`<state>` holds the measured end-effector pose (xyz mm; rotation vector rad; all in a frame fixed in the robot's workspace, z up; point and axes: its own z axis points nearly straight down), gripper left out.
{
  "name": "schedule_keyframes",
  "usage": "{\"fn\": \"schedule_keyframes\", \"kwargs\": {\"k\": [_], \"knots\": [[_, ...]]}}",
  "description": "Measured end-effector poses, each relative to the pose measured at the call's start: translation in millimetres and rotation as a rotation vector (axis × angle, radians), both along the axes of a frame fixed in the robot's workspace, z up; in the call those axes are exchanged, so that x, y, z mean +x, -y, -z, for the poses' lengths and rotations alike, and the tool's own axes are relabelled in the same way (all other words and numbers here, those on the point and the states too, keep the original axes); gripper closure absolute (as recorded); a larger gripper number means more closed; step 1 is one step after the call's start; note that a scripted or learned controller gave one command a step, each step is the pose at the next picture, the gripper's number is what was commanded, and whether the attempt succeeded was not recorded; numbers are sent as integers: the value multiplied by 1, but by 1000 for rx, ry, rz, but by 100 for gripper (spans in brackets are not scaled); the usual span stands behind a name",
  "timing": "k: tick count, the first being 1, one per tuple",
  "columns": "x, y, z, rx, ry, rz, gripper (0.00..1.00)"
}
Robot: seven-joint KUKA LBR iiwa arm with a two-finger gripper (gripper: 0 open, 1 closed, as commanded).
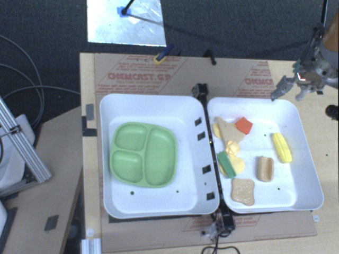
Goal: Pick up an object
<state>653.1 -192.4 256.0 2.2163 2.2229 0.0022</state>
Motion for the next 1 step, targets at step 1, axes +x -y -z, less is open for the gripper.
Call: {"fn": "schedule_keyframes", "kwargs": {"k": [1], "knots": [[-41, 11, 162, 3, -3, -2, 0]]}}
